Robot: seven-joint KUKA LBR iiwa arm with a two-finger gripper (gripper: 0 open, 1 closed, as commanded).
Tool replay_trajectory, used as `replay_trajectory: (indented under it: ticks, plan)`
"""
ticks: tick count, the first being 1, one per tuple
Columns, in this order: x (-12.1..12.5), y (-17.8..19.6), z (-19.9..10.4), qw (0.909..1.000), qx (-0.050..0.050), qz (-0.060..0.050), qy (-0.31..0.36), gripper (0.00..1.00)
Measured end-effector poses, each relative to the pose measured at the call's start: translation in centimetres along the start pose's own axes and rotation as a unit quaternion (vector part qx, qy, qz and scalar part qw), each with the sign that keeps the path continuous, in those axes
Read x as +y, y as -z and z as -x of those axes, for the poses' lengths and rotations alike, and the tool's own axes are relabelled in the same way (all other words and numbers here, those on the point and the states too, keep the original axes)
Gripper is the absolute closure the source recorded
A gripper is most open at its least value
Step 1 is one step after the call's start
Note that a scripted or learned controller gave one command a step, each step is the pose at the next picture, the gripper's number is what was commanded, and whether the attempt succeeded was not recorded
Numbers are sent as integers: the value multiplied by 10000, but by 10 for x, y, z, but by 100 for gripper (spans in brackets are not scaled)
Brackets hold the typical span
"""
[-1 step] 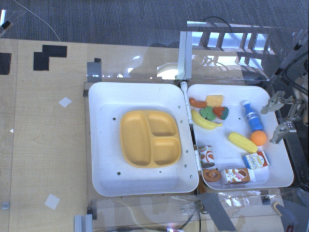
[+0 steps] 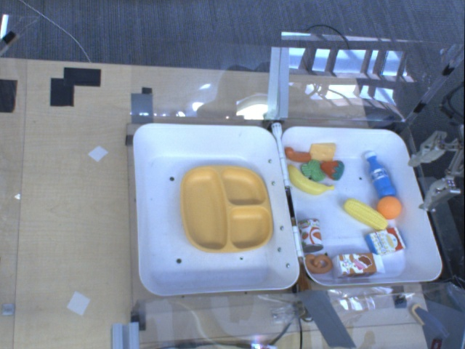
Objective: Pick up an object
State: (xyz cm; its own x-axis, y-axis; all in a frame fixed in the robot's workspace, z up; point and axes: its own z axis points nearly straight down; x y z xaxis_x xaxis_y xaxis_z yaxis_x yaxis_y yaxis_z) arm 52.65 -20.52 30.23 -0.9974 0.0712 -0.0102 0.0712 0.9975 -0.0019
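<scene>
The right white bin [image 2: 414, 158] holds several toy foods. A blue bottle [image 2: 380, 175] lies near its right wall, with an orange ball [image 2: 390, 208] just below it. A yellow corn cob [image 2: 365, 214] lies slantwise in the middle. At the bin's top left are a yellow banana [image 2: 309, 184], a green piece [image 2: 314, 169], a red strawberry [image 2: 333, 169], a yellow block [image 2: 322, 150] and an orange-red sausage [image 2: 296, 154]. Along the front lie a red-and-white can [image 2: 310, 233], a small carton [image 2: 385, 241], a brown donut [image 2: 318, 264] and a flat box [image 2: 356, 265].
The left white bin [image 2: 156, 195] bears a yellow divided plate [image 2: 225, 208] at its middle. A metal post [image 2: 276, 86] and a clear rack [image 2: 349, 64] stand behind the bins. Metal fittings [image 2: 443, 169] sit just past the right bin's right wall.
</scene>
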Motion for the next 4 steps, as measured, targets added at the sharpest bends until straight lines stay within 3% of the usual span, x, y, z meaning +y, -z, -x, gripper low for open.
replay_trajectory:
  ticks: [1, 2, 3, 4]
  plan:
    - [5, -172, 34, 9892, 60, 10, -1463, 0]
    - [11, -204, 111, 9425, 10, 4, -3342, 0]
    - [77, -207, 60, 8844, 28, 4, -4668, 0]
    - [122, -216, 128, 8363, 97, -70, -5482, 0]
